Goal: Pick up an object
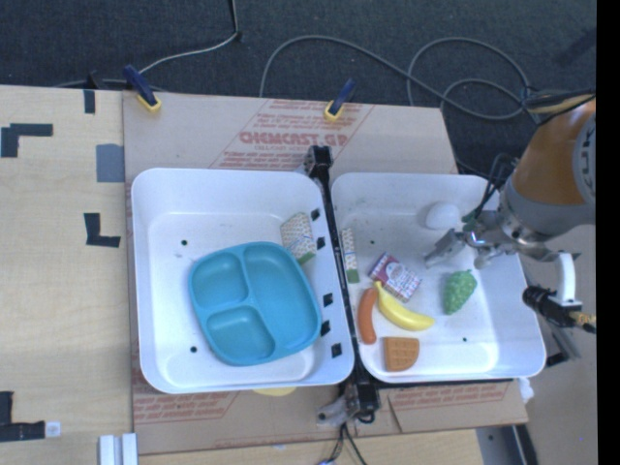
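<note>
- Objects for picking are sitting in the right bin (504, 352): a white egg-shaped piece (441, 214), a green leafy piece (459, 291), a banana (400, 310), a pink-and-white packet (396, 277), an orange carrot-like stick (367, 315) and a toast-coloured slice (401, 353).
- Gripper (444, 251) is hanging inside that bin, reaching in from the right, fingers (436, 252) pointing toward the bin's middle.
- Fingers are looking slightly parted and released; nothing is sitting between them.
- Egg-shaped piece is lying just beyond the fingertips toward the far wall; green piece is lying just beside them on the near side; packet and banana are lying ahead of the tips, a little apart.
- Left bin (155, 260) is holding a blue divided plate (254, 301) and a small patterned block (298, 232), well apart from the fingers.
- Judgement: the arm is lining up on a target, likely the egg or the green piece.
- To do it well: centre the open fingers over one item only, keep clear of the bin wall, descend straight, close only once the item is between the pads.
- Risk: the rounded egg may be squirting out sideways.
</note>
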`<state>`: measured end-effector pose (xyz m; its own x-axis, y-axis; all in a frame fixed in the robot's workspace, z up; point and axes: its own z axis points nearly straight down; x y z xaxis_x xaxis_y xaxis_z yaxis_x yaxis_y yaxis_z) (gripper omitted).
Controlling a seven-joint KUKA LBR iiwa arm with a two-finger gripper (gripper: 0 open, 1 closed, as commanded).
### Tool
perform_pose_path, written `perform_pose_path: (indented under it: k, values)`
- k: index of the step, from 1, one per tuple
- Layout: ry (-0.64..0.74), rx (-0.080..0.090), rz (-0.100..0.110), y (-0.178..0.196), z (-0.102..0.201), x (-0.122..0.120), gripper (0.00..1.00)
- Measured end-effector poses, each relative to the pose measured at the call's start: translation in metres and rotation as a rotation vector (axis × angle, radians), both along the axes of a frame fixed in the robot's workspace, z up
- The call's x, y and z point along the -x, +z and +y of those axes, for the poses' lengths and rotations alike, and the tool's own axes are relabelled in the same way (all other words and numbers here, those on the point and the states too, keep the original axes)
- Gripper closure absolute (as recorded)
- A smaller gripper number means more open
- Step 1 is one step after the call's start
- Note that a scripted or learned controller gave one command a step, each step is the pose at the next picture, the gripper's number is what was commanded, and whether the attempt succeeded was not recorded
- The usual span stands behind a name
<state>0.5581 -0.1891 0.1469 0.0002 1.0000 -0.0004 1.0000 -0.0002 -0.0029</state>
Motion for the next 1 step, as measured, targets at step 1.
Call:
perform_pose_path:
  k: [1]
  values:
    - [0.001, 0.000, -0.005, -0.0607, -0.0046, 0.0353, 0.00]
